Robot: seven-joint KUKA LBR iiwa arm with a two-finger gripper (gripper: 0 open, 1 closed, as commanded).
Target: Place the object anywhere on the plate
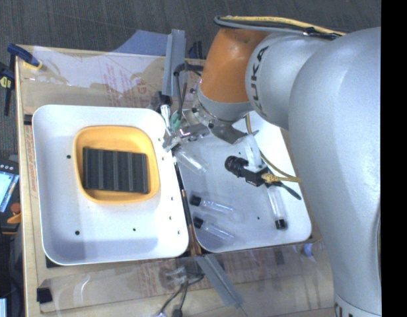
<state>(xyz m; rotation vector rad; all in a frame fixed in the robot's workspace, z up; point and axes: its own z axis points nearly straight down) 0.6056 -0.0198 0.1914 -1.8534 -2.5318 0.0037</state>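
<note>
A yellow plate [115,137] with a dark ribbed middle lies in the left bin [58,230]. Several clear tubes with black caps lie in the right bin [293,226]: one [214,207] near the front left, one [215,230] just below it, one [277,207] at the right. Another clear tube [189,159] lies slanted near the bins' shared wall. My gripper [170,132] hangs over that shared wall, just right of the plate's upper right corner and above the slanted tube. I see nothing clearly held in it.
The grey arm with its orange band [230,65] covers the back and right of the right bin. A cardboard sheet [91,78] lies behind the bins. A small screen device [2,190] sits at the far left edge.
</note>
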